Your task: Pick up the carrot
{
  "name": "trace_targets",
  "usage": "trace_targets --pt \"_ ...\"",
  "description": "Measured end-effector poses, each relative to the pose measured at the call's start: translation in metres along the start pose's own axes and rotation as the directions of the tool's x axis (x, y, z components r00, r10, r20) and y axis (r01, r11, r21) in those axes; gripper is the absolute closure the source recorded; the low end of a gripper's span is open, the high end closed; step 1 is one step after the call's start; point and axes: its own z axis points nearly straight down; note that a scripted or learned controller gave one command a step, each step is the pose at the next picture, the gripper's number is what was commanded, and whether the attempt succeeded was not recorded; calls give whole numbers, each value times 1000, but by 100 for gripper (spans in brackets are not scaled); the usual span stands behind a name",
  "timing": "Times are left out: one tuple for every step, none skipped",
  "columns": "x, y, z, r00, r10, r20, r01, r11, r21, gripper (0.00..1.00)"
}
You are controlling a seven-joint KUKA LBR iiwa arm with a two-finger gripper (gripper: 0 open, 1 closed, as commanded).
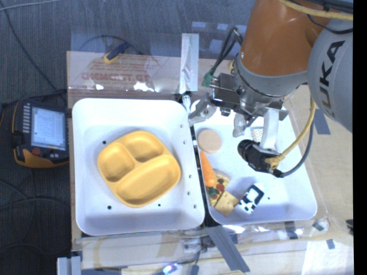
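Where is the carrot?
The carrot lies in the right bin, along its left wall, just below the tan disc.

Bright, even overhead light, glare on the white bins (80, 171), focus fairly sharp

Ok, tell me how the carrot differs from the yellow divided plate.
The carrot is orange, thin and long; the yellow divided plate is broad, rounded and split into three compartments. The carrot lies in the right bin along its left wall; the plate sits mid left bin. Both lie flat, untouched.
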Motion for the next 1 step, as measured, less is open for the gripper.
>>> trace_targets --pt "63 16 146 998 -69 -1 69 998 7 0"
